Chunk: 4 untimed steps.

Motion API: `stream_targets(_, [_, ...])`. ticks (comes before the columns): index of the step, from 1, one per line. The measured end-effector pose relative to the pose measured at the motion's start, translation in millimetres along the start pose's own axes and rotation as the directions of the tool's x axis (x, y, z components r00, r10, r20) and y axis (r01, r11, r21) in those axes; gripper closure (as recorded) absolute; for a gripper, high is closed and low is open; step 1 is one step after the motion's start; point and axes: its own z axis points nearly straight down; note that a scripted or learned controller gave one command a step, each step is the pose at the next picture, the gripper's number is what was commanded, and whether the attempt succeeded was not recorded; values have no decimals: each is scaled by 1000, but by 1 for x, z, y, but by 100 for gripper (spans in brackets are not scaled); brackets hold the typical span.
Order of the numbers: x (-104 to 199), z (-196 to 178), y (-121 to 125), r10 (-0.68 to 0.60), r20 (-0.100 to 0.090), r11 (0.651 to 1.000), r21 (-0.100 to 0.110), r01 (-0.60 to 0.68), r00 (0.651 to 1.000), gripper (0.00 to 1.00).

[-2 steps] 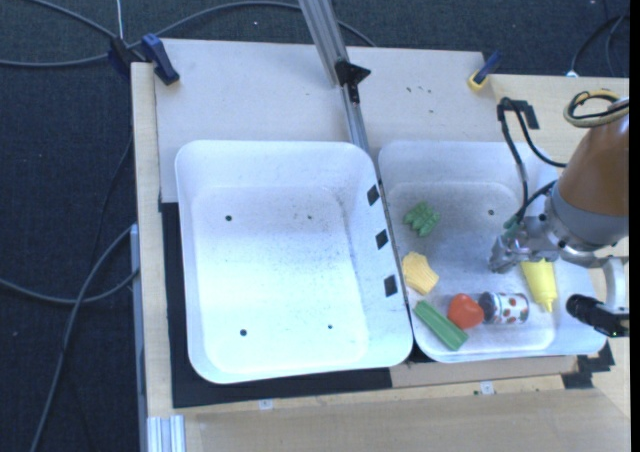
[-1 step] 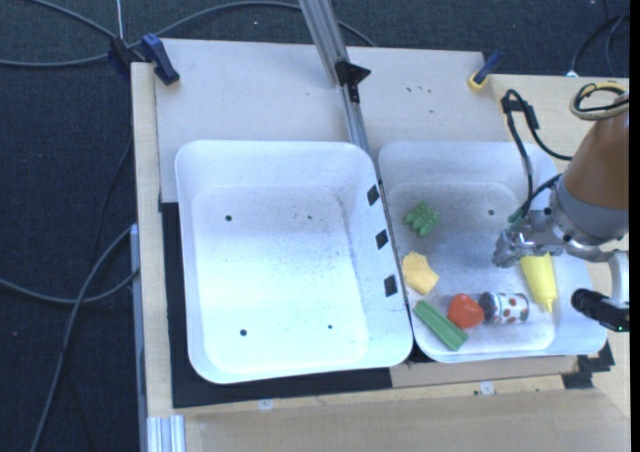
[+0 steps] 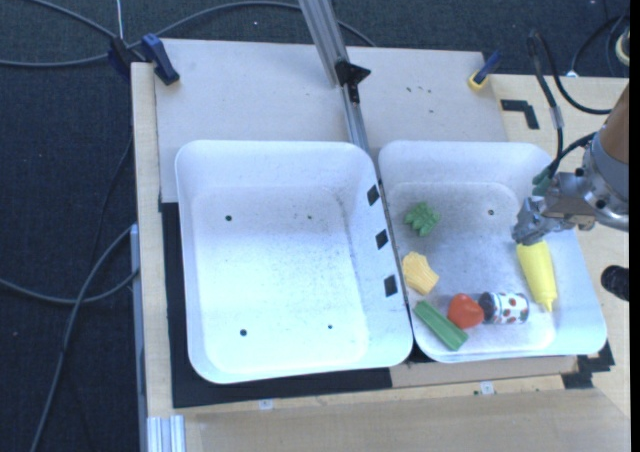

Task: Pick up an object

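The right bin (image 3: 455, 162) holds several small toys. A green leafy piece (image 3: 422, 219) lies near its middle, a yellow chunk (image 3: 420, 273) sits lower left, and a green stick (image 3: 440, 325) lies at the front beside a red piece (image 3: 464, 311) and a white spotted can (image 3: 505, 307). A yellow corn-like toy (image 3: 538, 273) lies along the right side. My gripper (image 3: 530, 228) hangs over the bin's right part, just above the top end of the yellow corn-like toy. Nothing shows between its fingers.
The left bin (image 3: 200, 170) stands beside the right one, with black clips on the shared wall. A slanted metal rod (image 3: 320, 15) crosses the back of the bench. Cables lie on the dark floor around the bench.
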Motion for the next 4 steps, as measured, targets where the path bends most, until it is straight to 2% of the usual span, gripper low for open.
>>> stream_targets(1, [101, -21, 16, -79, -3, 997, 8, 79, 997, 100])
stream_targets(2, [96, -20, 16, -70, -1, 997, 10, 70, 998, 0])
stream_targets(3, [122, 69, 50, -72, 0, 997, 17, 72, 997, 0])
stream_targets(4, [121, 65, 52, -70, -1, 998, 10, 70, 998, 0])
